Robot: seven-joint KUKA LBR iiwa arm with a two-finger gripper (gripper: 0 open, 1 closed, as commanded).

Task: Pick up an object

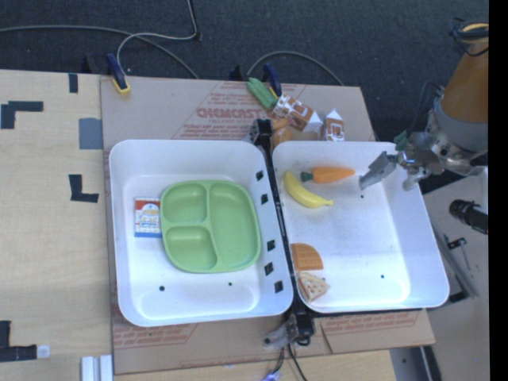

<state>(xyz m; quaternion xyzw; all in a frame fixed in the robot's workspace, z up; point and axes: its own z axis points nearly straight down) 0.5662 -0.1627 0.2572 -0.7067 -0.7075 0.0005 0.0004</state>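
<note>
Pincer [389, 171] hangs over right bin [413, 236], near its far right side. We see two fingers spread apart, nothing between them.

Carrot [332, 175] lies just left of pincer. Banana [305, 191] sits a bit further left, beside carrot.

We think carrot is best pick. Slide pincer left over carrot's middle, go down, fingers on both long sides, then squeeze.

Carrot's long way runs left to right. Green top faces away from pincer, thin tip points toward pincer.

A green divided plate [211, 225], yellow banana [305, 192] and orange carrot [333, 175] lie in 2 white bins [127, 165].
</note>
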